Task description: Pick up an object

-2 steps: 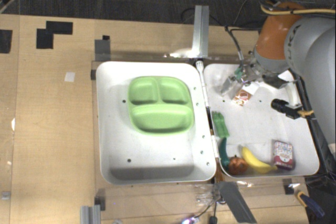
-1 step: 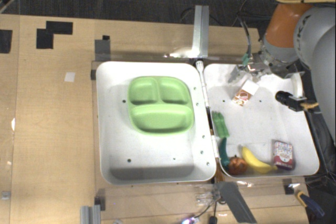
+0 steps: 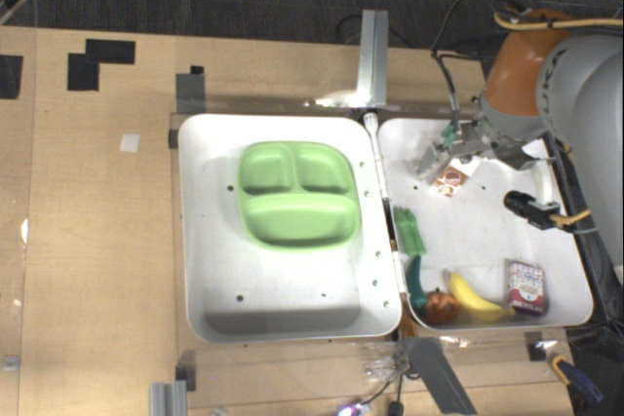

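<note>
The gripper (image 3: pixel 435 157) was low over the far part of the right bin (image 3: pixel 565 312). Whether its jaws stood apart or together could not be told. A small red-and-white packet (image 3: pixel 449 178) lay just beside the jaws, on their near side. A banana (image 3: pixel 475 298), a red fruit (image 3: pixel 441 307), a small box (image 3: pixel 526 285) and a green item (image 3: pixel 408 232) lay well apart from them. A green divided plate (image 3: pixel 296 193) sat in the left bin (image 3: pixel 210 307).
</note>
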`<state>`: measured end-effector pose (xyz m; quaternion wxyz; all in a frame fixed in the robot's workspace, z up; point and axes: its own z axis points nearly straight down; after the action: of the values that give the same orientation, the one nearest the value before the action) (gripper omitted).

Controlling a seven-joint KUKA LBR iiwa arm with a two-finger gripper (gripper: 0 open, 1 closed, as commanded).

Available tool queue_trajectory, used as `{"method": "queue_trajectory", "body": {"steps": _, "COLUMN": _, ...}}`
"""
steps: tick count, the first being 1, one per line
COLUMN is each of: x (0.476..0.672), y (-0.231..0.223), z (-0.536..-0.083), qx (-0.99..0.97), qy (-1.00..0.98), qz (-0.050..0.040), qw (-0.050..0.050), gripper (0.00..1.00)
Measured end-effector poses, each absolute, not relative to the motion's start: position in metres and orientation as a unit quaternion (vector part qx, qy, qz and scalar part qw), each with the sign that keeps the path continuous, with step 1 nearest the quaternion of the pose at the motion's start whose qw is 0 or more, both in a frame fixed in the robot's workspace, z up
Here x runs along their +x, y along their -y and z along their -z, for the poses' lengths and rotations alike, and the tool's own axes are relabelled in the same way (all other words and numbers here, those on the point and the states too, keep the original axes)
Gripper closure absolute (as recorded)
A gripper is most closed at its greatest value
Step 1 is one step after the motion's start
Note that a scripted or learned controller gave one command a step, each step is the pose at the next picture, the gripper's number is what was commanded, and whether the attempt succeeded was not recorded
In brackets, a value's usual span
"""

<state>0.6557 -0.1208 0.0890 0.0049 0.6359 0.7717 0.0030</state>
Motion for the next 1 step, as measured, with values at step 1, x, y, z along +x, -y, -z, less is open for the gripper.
{"method": "queue_trajectory", "body": {"steps": 1, "x": 0.6294, "y": 0.1203, "z": -0.1646, "qx": 0.734, "qy": -0.680, "qz": -0.0015, "qw": 0.002, "gripper": 0.00}}
